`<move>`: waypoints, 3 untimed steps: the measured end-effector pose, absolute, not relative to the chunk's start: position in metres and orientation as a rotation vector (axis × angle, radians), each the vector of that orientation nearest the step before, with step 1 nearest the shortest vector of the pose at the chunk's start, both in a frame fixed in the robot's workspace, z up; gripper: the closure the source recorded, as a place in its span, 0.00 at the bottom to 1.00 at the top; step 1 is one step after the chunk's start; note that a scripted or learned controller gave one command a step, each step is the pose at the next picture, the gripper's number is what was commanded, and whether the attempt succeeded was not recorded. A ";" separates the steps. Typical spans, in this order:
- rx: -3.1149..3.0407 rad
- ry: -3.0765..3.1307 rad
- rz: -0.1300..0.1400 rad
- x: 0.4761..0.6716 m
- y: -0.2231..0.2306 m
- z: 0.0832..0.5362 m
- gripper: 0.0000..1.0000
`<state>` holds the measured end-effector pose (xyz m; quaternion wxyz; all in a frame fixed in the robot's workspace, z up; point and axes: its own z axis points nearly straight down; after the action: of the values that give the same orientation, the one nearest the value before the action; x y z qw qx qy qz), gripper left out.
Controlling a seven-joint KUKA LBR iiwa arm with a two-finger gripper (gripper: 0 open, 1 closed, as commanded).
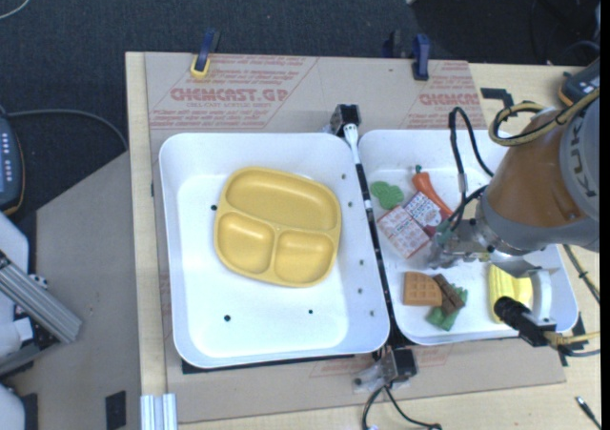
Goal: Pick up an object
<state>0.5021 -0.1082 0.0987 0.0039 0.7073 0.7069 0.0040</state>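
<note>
Gripper (446,256) hangs low over the middle of the right shallow white bin (400,156); you cannot tell whether its claw is apart or together. Just beside it at 10 o'clock lies a red-and-white square packet (408,223); at 7 o'clock, a brown square cracker (419,289).

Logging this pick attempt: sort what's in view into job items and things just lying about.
Job: gripper; right bin; packet; carrot; cracker; green piece.
Lying about: yellow plate; left bin; clamps.
</note>
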 end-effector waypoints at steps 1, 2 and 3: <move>2.216 2.219 0.005 0.510 -0.106 0.144 1.00; 2.215 2.219 0.006 0.514 -0.104 0.207 1.00; 2.217 2.219 0.004 0.515 -0.104 0.226 1.00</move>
<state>0.5152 -0.1042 0.2261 0.0024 0.7067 0.7075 0.0012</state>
